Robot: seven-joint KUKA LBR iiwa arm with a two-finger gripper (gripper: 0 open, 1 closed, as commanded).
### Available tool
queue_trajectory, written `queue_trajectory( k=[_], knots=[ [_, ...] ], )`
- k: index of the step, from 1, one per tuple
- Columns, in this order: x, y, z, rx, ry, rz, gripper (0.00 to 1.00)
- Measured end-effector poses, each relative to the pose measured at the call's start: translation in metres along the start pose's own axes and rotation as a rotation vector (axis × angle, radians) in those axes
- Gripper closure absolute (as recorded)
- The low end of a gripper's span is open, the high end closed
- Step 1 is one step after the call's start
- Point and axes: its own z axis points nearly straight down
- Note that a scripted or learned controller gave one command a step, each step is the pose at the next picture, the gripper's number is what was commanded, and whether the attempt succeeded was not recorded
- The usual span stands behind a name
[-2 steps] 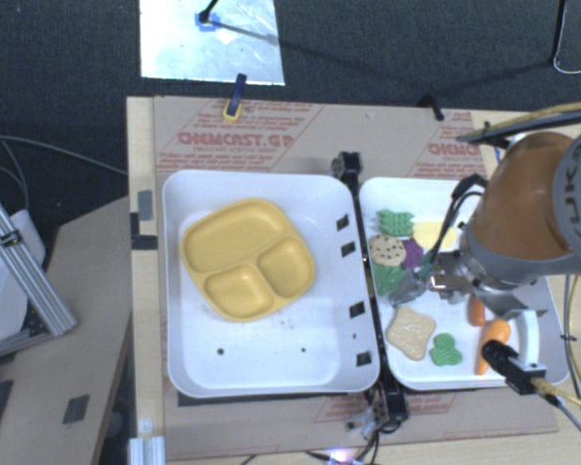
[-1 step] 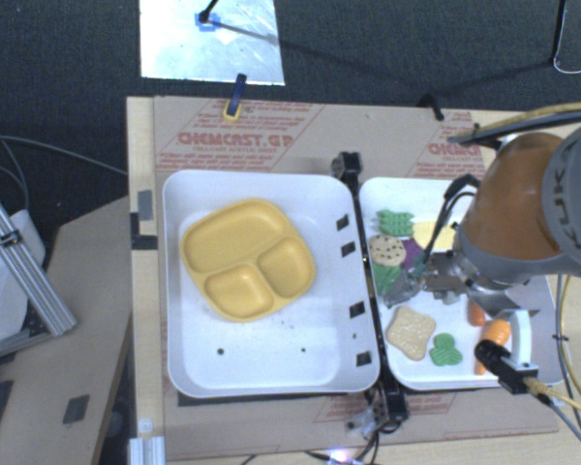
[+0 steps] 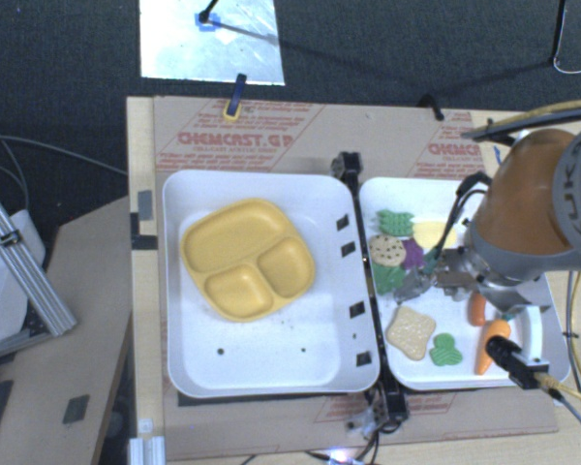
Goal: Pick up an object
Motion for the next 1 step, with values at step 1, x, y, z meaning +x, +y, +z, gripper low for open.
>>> queue_trajectory(
  k=[1],
  knots=[
    [-0.0436,0.0217,0.0787,0.005,-0.001,0.003,0.0]
  ],
)
